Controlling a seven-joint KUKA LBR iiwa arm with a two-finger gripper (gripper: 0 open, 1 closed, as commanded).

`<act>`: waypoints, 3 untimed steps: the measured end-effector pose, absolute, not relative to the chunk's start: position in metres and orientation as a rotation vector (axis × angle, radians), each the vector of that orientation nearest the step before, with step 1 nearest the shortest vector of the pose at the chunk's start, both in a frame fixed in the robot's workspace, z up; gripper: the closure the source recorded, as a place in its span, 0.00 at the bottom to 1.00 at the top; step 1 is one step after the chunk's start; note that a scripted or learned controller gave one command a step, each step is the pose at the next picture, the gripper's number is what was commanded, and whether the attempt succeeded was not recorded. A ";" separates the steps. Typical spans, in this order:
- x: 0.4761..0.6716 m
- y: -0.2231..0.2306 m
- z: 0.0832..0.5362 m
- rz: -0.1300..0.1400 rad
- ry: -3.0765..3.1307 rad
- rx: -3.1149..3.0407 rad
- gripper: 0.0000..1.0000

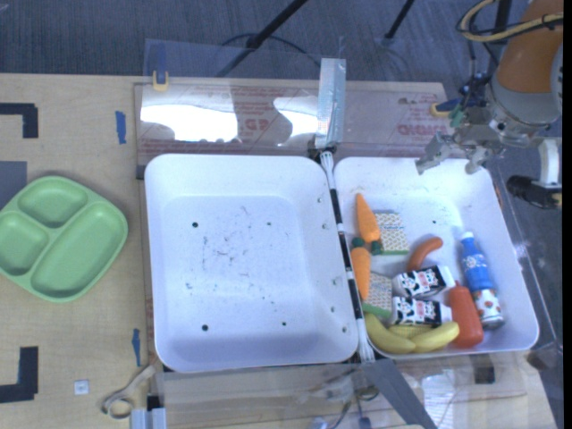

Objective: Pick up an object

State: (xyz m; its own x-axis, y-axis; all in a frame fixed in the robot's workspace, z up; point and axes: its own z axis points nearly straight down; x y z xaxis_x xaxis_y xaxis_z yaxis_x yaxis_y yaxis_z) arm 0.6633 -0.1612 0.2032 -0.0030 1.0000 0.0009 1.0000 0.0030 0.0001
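Far left on the bench sits a green divided plate [61,237], 3 compartments, nothing in them. Next is the left white bin [241,259], just scuff marks and small holes on its floor. The right white bin [420,181] holds all the goods, bunched toward its near side: 2 toy carrots, one [366,221] above the other [361,274] along the left wall, a banana [411,336] at the bottom, 2 cow-print cartons [421,281] w/ a small sausage [424,249] just above them, then an orange-red piece [466,315] and a blue-and-white tube [474,264] w/ a small can [491,308] just below it. The gripper [454,153] hovers over that bin's far right corner, well apart from the items; can't tell its finger state.
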 end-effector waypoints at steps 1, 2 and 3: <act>0.576 -0.182 0.109 -0.001 -2.299 -2.140 0.00; 0.546 -0.216 0.109 -0.017 -2.254 -2.183 0.00; 0.550 -0.212 0.090 -0.030 -2.306 -2.134 0.00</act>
State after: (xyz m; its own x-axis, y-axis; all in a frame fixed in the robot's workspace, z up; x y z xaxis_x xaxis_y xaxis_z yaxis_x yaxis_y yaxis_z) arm 0.5504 -0.2115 0.0905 -0.0774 0.9969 0.0121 0.9969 0.0772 0.0144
